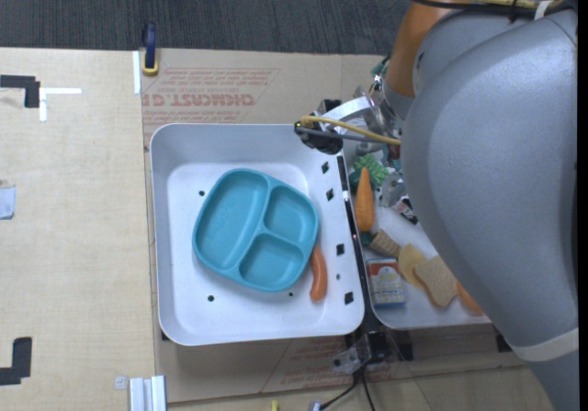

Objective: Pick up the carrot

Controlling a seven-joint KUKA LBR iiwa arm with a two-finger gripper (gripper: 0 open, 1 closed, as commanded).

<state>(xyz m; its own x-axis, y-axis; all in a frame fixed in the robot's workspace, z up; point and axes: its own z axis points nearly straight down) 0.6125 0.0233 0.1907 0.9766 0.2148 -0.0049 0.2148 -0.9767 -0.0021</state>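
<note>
The carrot [365, 202] lies lengthwise along the left wall of the right bin [404, 315], orange with a green leafy top pointing to the far end. The gripper [390, 170] hangs low over the far end of that bin, just right of the carrot's leaves. The big grey arm hides most of it. Nothing can be seen held in it.
The left bin [175, 244] holds a blue divided plate [255, 229] with an orange sausage [318, 275] beside its right edge. In the right bin near the carrot lie bread pieces [430, 275], a cracker [386, 243] and a small carton [387, 282]. The arm covers the bin's right half.
</note>
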